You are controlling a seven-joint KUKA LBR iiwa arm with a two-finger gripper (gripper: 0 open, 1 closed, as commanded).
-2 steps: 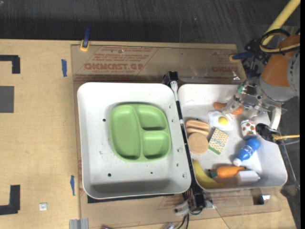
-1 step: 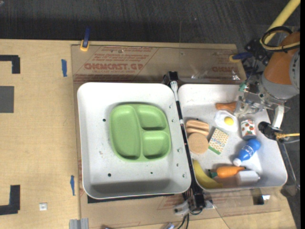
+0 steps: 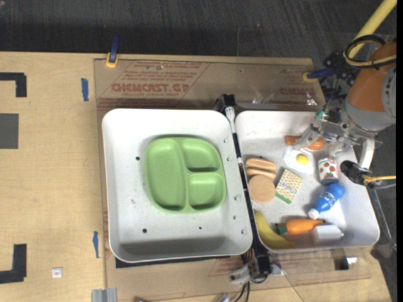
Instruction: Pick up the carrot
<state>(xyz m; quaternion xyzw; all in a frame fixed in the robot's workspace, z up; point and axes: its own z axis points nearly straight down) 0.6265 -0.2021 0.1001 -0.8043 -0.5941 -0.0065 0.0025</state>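
Observation:
The carrot (image 3: 304,226), orange with a green stub at its left end, lies on its side near the front edge of the right bin (image 3: 264,128). My gripper (image 3: 322,136) hangs over the back right part of that bin, well behind the carrot. It is just above a small orange item (image 3: 314,145). The arm's orange band (image 3: 370,94) is up and to the right of the gripper. I see nothing held.
Around the carrot lie a banana (image 3: 267,231), a white block (image 3: 328,233) and a blue bottle (image 3: 328,199). Further back are a fried egg (image 3: 300,160), a small carton (image 3: 327,168), a cracker packet (image 3: 288,185), a cookie (image 3: 261,189) and a bun (image 3: 259,167). The left bin (image 3: 126,137) holds a green divided plate (image 3: 165,175).

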